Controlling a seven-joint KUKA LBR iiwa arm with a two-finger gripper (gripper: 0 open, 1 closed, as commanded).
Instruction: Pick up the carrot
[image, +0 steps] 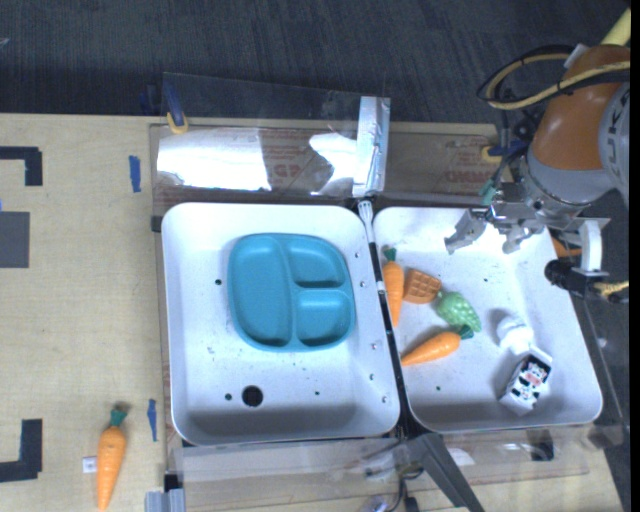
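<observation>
while the claw (492, 232) hangs open and empty over the right bin's (575, 405) far end, the approach step is in hand; the nearest carrot (431, 348) lies mid-bin beside the green toy (458, 310), so next it needs to drop over that carrot and close

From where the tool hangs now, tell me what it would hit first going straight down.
The tool hangs over the right bin's far end, open, so it would probably meet bare bin floor first. The waffle and the carrots lie nearer the camera, though depth is hard to judge.
</observation>
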